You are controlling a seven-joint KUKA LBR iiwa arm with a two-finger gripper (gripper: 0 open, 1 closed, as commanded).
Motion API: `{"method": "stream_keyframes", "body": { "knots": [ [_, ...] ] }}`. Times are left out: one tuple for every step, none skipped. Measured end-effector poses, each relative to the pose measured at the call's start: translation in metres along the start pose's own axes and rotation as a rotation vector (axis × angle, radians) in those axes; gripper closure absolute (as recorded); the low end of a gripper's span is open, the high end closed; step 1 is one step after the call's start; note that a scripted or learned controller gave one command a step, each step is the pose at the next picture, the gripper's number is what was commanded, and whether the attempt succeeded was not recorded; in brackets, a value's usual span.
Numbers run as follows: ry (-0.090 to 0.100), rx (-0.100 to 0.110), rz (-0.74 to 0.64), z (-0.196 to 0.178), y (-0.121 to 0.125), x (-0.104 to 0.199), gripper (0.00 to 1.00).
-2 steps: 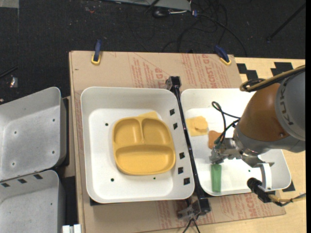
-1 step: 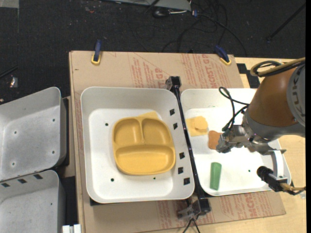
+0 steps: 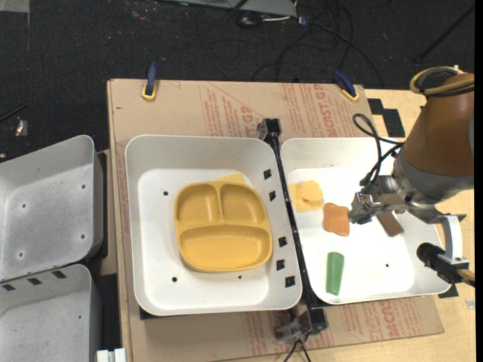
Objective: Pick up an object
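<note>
The brown cardboard sheet (image 3: 204, 108) under the bins has red letters printed on it. They look upside down and too blurry to read, maybe a brand name. More red letters show near its bottom edge.

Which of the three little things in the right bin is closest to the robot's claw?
The orange piece, right beside the gripper. The pale yellow piece and green stick lie farther off.

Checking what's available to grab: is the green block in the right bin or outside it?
In. The green block lies flat on the right bin's floor, near its front wall, apart from the orange piece.
</note>
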State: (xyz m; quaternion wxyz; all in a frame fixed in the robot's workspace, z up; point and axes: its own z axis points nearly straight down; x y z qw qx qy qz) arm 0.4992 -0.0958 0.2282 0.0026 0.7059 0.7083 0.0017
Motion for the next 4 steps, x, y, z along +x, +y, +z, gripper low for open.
{"method": "stream_keyframes", "body": {
  "knots": [
    [0.0,0.0,0.0,-0.053,0.002,0.0,1.0],
    [0.003,0.006,-0.006,-0.055,-0.003,0.055,1.0],
    [0.002,0.008,-0.004,-0.052,-0.009,0.1,1.0],
    [0.002,0.007,-0.004,-0.049,-0.006,0.15,1.0]
  ]
}}
